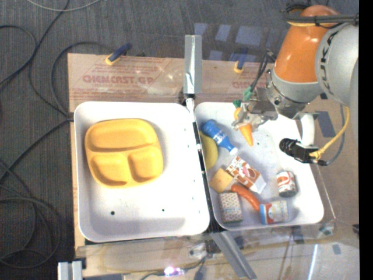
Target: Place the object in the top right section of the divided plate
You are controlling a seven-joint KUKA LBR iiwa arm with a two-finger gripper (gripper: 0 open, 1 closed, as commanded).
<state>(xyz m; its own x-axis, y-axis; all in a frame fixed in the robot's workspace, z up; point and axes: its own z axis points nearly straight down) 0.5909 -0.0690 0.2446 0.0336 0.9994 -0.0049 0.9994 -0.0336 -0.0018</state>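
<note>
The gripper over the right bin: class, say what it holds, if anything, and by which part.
The gripper holds a toy carrot by its green-topped upper end; the orange tip hangs down, above the right bin.

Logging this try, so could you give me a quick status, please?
Gripper over right bin, shut on toy carrot. Yellow divided plate in left bin. Path looks clear.

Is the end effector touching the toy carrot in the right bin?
Touching. The camera view shows the end effector closed on the toy carrot, whose orange tip hangs below the fingers over the right bin.
</note>
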